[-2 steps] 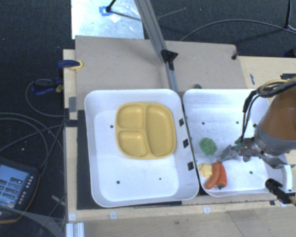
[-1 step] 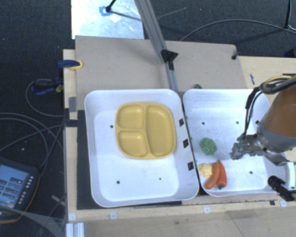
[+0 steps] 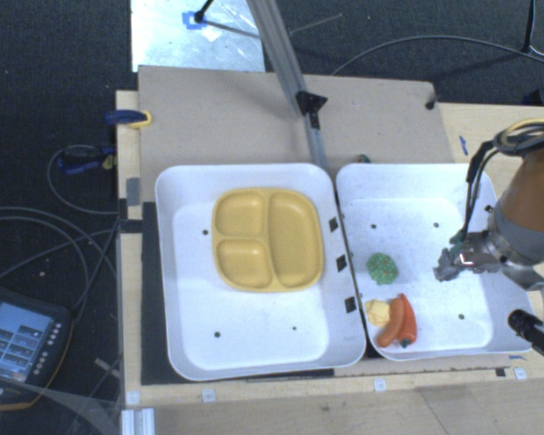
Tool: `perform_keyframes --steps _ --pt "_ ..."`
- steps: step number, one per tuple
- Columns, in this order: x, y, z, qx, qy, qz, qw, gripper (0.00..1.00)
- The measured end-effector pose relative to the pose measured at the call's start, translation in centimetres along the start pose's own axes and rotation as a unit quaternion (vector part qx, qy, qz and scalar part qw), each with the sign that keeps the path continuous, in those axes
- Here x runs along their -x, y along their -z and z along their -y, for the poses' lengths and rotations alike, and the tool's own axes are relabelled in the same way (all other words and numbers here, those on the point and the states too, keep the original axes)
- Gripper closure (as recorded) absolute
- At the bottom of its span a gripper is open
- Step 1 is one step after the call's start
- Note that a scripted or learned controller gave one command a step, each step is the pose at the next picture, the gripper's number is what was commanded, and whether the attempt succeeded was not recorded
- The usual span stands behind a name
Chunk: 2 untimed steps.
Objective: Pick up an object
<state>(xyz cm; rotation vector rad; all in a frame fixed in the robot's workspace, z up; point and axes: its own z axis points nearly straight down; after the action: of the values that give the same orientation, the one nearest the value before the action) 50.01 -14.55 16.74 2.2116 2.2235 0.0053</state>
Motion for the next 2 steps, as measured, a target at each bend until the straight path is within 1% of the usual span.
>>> perform_keyframes --steps 1,2 --pt "0.2 4.5 -0.8 0.0 0.0 0.0 1.0 1.0" --pt "0.2 7.6 -1.0 0.0 0.0 0.0 1.0 1.0"
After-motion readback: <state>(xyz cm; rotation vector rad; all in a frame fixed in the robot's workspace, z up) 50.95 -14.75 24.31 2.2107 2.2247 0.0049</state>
